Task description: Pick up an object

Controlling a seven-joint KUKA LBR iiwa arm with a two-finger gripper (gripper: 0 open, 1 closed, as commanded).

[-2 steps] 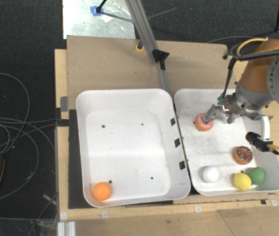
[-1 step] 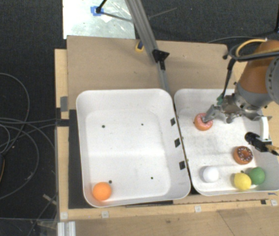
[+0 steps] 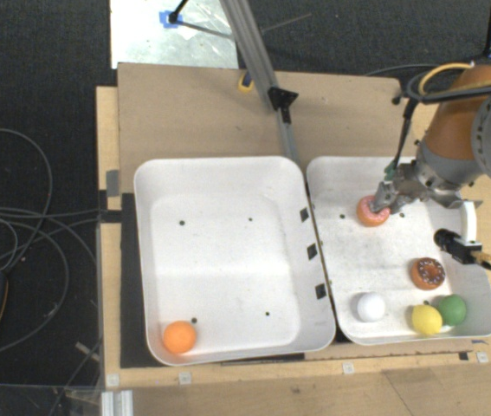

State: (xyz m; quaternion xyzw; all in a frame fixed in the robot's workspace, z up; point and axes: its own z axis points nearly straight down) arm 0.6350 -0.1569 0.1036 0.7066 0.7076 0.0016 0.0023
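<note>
Five items we count in right bin [image 3: 487, 319]: yellow ball [image 3: 426, 319], green ball [image 3: 453, 309], white ball [image 3: 369, 307] nearest; brown donut [image 3: 428, 273] beyond; pink donut [image 3: 372, 211] farthest. Orange ball [image 3: 179, 337] in left bin [image 3: 219, 170], near corner. Gripper [image 3: 384, 199] touching pink donut from above; whether open or closed we cannot tell.

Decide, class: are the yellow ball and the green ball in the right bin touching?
Touching. The camera view shows the yellow ball and the green ball pressed side by side near the right bin's front corner, with no white floor visible between them.
</note>
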